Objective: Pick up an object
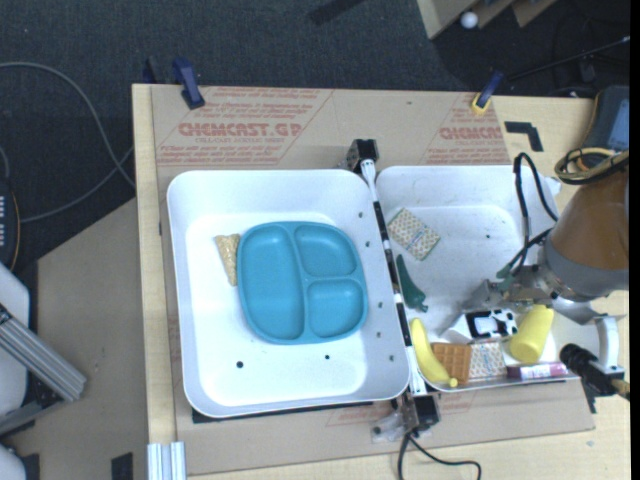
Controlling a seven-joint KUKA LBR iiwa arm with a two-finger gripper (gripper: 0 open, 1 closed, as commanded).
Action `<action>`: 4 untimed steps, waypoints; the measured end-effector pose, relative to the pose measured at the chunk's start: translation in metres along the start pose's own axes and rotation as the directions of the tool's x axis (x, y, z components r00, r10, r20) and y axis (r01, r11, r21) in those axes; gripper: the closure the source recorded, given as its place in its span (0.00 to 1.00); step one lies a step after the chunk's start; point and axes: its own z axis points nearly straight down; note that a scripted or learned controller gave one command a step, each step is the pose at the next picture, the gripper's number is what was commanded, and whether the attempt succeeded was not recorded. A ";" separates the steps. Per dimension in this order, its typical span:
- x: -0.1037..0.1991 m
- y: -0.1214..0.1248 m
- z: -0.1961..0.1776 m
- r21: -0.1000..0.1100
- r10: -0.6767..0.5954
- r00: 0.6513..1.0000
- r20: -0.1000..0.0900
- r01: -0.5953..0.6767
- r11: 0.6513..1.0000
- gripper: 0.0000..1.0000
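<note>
Camera view, bins: the left bin (190, 268) carries a blue divided plate (300, 280), with a cracker (228, 255) partly under its left edge; the right bin (450, 183) keeps the loose things.
Things to pick: banana (430, 356), yellow cylinder (530, 333) and patterned packet (413, 233), mostly crowded at the near wall.
Gripper (500, 303): low over this clutter, near the cylinder; whether it is released or clenched, I cannot tell.
</note>
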 end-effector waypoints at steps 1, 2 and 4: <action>0.000 0.000 -0.009 -0.001 0.001 1.000 0.000 -0.001 1.000 1.00; -0.018 0.010 -0.087 -0.001 0.001 1.000 0.002 -0.001 1.000 1.00; -0.050 0.135 -0.101 -0.001 -0.001 1.000 0.002 0.001 1.000 0.00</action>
